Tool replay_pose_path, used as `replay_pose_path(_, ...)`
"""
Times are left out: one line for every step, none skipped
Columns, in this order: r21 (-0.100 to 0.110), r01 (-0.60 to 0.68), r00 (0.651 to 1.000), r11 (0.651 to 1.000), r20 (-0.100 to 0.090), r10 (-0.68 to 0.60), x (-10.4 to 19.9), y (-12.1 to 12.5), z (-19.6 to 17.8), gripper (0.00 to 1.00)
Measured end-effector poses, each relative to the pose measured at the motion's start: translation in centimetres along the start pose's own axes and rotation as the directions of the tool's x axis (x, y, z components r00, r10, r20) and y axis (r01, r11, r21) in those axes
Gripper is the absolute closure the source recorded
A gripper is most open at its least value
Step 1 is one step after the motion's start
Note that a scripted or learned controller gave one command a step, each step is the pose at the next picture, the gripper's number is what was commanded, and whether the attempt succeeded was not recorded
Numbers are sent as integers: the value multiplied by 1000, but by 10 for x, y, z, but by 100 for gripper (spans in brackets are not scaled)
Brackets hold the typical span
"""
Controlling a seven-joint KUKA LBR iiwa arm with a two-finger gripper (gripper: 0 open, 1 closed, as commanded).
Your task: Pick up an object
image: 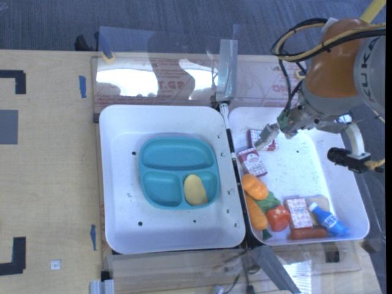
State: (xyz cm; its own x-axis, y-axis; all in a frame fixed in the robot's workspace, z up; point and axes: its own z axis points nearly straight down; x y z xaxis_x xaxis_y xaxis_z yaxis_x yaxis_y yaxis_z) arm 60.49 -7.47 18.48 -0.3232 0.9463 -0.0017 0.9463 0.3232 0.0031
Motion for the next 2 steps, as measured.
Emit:
replay_pose_path(-9,167,986,986,6,-167,-35,15,81,0)
replay_pose_path(-9,167,986,986,6,-167,-35,14,81,0)
